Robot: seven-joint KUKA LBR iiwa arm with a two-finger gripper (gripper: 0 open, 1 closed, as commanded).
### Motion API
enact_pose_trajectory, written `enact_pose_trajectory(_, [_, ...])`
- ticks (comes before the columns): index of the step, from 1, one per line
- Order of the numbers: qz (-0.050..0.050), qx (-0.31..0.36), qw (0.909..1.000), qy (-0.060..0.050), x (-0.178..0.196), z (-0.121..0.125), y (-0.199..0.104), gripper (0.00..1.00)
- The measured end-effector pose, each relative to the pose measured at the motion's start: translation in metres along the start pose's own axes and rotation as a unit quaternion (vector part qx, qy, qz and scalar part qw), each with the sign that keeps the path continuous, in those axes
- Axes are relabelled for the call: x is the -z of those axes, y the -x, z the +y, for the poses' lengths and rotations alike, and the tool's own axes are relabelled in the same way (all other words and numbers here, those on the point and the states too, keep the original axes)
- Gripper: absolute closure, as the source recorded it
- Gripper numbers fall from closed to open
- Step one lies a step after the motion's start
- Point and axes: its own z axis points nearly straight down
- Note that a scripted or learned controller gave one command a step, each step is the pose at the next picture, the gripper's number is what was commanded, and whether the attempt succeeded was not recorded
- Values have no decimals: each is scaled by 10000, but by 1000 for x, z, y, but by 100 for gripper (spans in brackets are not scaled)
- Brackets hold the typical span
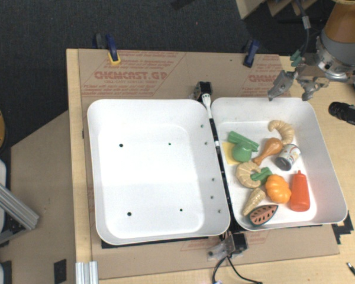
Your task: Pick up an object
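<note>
My gripper (292, 92) hangs above the far rim of the right bin (325, 158), its two fingers spread open with nothing between them. The objects lie lower down in that bin, apart from the gripper. They include a curled tan pastry (282, 128), a brown drumstick (268, 150), a green toy (242, 147), a small can (289, 157), a red bottle (299, 191), an orange pumpkin (277, 188), a cream pretzel shape (247, 173), a pale cone (253, 201) and a dark red oval piece (263, 214).
The left bin (97, 158) lies beside the right one, the two meeting at a black hinge line (216, 152). Both rest on a cardboard sheet (165, 70) held by a yellow clamp (112, 55) and a blue clamp (250, 52).
</note>
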Motion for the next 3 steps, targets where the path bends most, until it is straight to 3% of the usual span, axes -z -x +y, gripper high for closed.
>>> enact_pose_trajectory(1, [25, -25, 10000, -29, -171, -40, 2, 0])
enact_pose_trajectory(2, [-13, -7, 10000, 54, -160, -76, -35, 0])
enact_pose_trajectory(3, [-10, -8, 10000, 26, -112, -93, -26, 0])
